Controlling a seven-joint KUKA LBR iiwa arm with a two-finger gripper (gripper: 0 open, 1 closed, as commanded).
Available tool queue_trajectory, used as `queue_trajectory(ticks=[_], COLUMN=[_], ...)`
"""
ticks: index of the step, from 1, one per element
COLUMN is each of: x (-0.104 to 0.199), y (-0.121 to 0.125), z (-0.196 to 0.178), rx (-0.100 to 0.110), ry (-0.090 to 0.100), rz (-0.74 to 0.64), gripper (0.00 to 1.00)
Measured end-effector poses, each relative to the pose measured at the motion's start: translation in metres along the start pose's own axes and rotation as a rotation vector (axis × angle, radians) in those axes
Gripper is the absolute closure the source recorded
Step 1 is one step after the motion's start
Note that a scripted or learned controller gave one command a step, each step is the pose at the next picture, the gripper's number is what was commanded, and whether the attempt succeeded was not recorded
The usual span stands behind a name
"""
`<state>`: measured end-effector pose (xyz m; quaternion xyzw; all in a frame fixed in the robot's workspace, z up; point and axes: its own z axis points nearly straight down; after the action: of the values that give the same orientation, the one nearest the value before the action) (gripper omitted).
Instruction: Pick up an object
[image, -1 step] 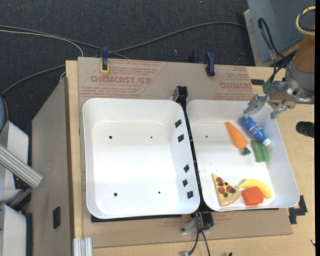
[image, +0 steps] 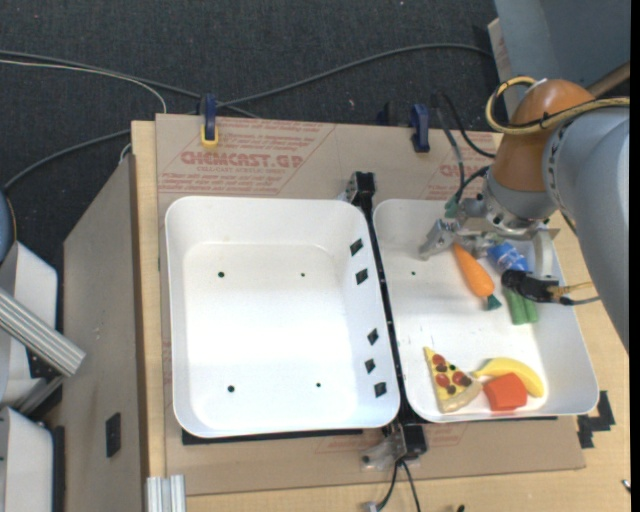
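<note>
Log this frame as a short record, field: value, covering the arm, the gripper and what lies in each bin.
arm: enters from the right, over the right bin
gripper: low in the right bin's far part, by the carrot
near carrot: green piece, blue item
front corner: pizza slice, banana, red block
left bin: no objects seen

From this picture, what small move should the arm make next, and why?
Probably a short drop straight down onto the carrot. The pincer is over the right bin, just above the carrot's upper end, and nothing is seen held in it. The pizza slice, banana and red block lie farther off, at the near edge.
</note>
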<state>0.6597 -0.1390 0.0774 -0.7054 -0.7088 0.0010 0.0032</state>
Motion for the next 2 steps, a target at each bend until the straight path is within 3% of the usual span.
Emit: queue_trajectory(ticks=[1, 2], x=[0.01, -0.025], y=[-0.016, 0.001], z=[-0.008, -0.009], rx=[-0.002, -0.009], ry=[-0.001, -0.003], rz=[0.004, 0.006], gripper=[0.0, 0.0])
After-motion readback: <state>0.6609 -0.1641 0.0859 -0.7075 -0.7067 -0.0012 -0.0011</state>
